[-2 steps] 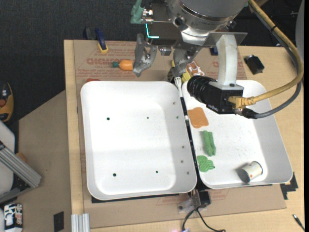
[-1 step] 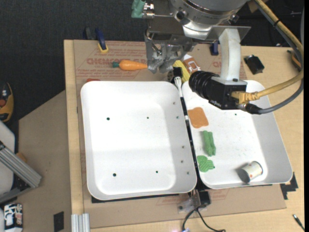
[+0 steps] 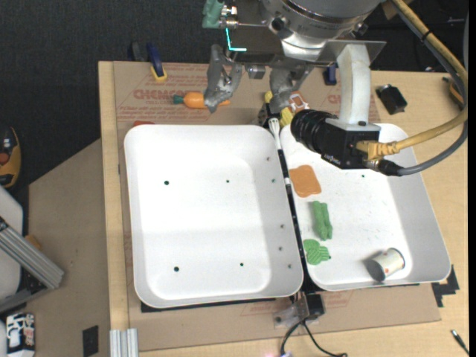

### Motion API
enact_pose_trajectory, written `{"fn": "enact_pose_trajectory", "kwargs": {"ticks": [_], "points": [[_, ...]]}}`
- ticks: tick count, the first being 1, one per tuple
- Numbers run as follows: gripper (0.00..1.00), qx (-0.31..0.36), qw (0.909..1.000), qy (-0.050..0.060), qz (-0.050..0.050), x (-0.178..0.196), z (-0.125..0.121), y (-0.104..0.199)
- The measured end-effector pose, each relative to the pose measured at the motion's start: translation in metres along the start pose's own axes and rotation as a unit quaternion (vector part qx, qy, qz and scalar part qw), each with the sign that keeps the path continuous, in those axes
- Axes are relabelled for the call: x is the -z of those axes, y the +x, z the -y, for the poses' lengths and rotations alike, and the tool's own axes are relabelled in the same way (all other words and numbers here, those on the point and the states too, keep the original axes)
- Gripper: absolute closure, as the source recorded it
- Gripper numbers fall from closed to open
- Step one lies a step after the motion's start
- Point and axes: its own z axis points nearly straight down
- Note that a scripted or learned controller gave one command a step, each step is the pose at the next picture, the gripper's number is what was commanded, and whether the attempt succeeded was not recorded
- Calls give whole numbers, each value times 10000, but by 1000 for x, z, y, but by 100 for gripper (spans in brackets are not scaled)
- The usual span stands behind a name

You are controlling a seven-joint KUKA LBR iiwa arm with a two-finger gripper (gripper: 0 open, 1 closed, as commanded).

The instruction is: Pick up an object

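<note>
The tabletop (image 3: 111, 199) is covered by brown cardboard with partly readable red print, "CHEM…", near its 11 o'clock corner. Two white bins sit side by side: the left bin (image 3: 208, 214) and the right bin (image 3: 416, 222). The grey arm (image 3: 327, 6) hangs at 12 o'clock, its black camera housing (image 3: 327, 138) blocking the right bin's far end. The claw (image 3: 249, 95) hovers beyond the bins; its fingers are spread, pinching nothing. In the right bin lie an orange piece (image 3: 305, 180), a green toy (image 3: 321, 220), a smaller green piece (image 3: 317, 253), and, at 5 o'clock, a grey-white cylinder (image 3: 385, 263). An orange carrot-like toy (image 3: 195, 100) lies on the cardboard.
</note>
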Motion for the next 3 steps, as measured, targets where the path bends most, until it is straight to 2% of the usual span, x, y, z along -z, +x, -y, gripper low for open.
{"fn": "enact_pose_trajectory", "kwargs": {"ticks": [1,2,3], "points": [[100,8,10000,-18,-7,11,0,1],[0,5,10000,-12,-6,10,0,1],[100,9,10000,-28,-13,21,-1,2]]}}
